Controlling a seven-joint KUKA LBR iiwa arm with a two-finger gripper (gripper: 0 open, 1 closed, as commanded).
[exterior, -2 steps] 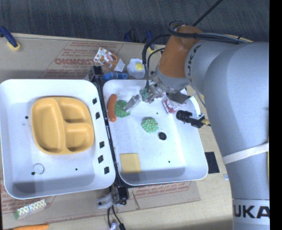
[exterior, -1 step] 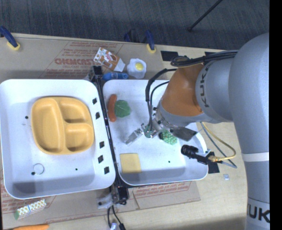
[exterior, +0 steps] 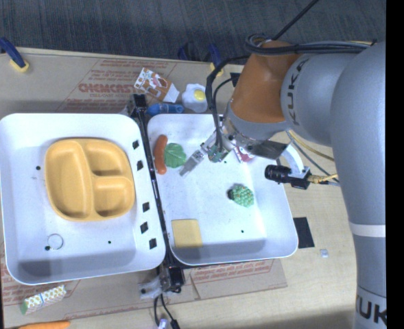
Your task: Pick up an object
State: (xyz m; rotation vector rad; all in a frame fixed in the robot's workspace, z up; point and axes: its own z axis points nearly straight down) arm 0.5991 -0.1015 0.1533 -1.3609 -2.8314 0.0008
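My gripper (exterior: 205,157) hangs over the upper middle of the right bin (exterior: 274,242), open, with nothing between its fingers. Just left of it lie a green leafy piece (exterior: 175,154) and an orange-red sausage (exterior: 160,153) against the bin's left wall. A green bumpy object (exterior: 241,195) sits below and to the right of the gripper. Near the bin's front edge a flat tan square (exterior: 186,232) lies on the floor. A small pink item (exterior: 243,157) peeks out from under the wrist.
The left bin (exterior: 16,252) holds a yellow divided plate (exterior: 90,178). Behind the bins lie a small printed box (exterior: 149,82), a blue item (exterior: 164,107) and a yellow-white object (exterior: 195,96). The arm's orange band (exterior: 267,81) and cables overhang the right bin's back right.
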